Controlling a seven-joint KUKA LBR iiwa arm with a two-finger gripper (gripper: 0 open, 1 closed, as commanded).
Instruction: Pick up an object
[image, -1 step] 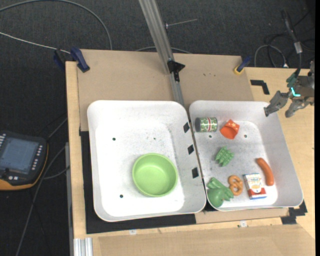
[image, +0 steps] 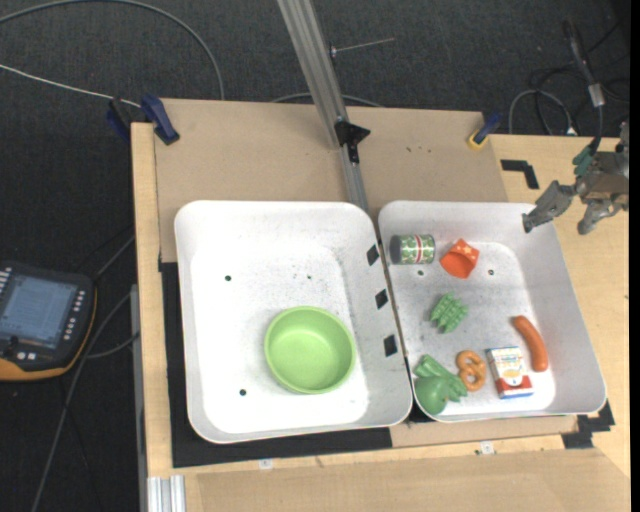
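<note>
the bench (image: 260, 150) is a tan board carrying two shallow white bins side by side. the left bin (image: 250, 250) holds a lime green bowl (image: 310, 349) sitting upright near its lower middle. the right bin (image: 560, 300) holds the smaller items, all lying loose and well apart from the gripper: a green leafy toy (image: 436, 383) against the lower left corner, an orange-red sausage (image: 530, 342) near the right wall, a small white and red carton (image: 510, 372) just beside the sausage's lower end, a green-labelled can (image: 412, 249) on its side near the top left, an orange cup (image: 460, 258) just right of the can, a small green ridged piece (image: 448, 313) in the middle, and a pretzel (image: 471, 368) between the leafy toy and the carton. the gripper (image: 568, 212) hovers over the top right corner of the right bin (at the frame's right edge), its two fingers spread apart with nothing between them.
</note>
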